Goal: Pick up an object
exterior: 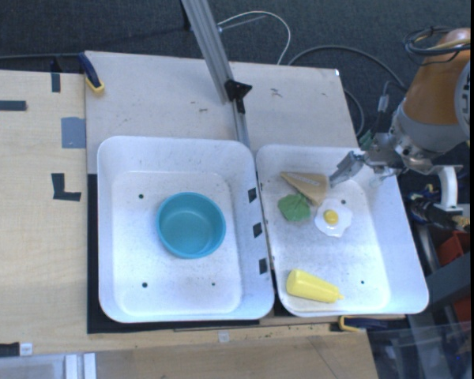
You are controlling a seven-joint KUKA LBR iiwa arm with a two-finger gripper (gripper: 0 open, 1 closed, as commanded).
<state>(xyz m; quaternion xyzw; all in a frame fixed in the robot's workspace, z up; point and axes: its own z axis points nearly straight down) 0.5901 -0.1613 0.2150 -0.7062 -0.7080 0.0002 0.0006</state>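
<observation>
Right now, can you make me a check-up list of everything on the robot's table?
Surface: white board on a wooden bench, bearing two white bins.
Job's things: right bin holds a tan wedge, green leafy piece, fried egg toy and yellow piece.
Clutter: blue bowl in the left bin.
Gripper: gripper low over the right bin's far side, beside the tan wedge, nothing seen in it.
Cables: white cable and dark cable behind the board.
Surroundings: dark carpet; grey metal post.
</observation>
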